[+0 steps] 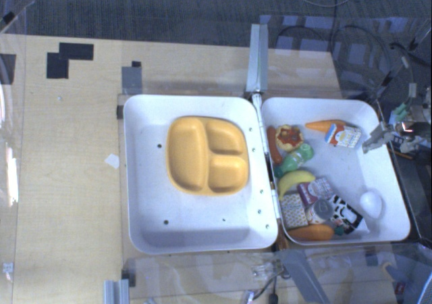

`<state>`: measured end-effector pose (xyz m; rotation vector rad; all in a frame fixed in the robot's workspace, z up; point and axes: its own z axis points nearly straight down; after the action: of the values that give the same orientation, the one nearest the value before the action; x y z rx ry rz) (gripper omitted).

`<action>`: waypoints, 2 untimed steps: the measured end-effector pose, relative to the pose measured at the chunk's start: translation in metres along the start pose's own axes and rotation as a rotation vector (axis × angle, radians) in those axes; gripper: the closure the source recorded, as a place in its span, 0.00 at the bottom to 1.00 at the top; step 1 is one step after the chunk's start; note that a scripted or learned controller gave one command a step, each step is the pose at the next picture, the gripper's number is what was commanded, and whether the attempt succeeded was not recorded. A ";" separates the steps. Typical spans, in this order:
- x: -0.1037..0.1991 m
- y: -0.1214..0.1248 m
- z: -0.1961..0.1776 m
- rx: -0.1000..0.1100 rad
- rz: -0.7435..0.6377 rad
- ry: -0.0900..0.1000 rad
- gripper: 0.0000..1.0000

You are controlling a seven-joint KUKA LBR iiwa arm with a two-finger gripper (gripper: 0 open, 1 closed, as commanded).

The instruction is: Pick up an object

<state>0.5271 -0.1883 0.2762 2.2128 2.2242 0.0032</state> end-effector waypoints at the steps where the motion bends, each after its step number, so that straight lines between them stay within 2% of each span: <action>1: 0.006 -0.040 0.134 0.001 0.087 0.000 0.00; 2: 0.056 0.027 0.184 0.001 0.099 0.001 0.00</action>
<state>0.5548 -0.1329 0.0923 2.3214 2.1135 0.0032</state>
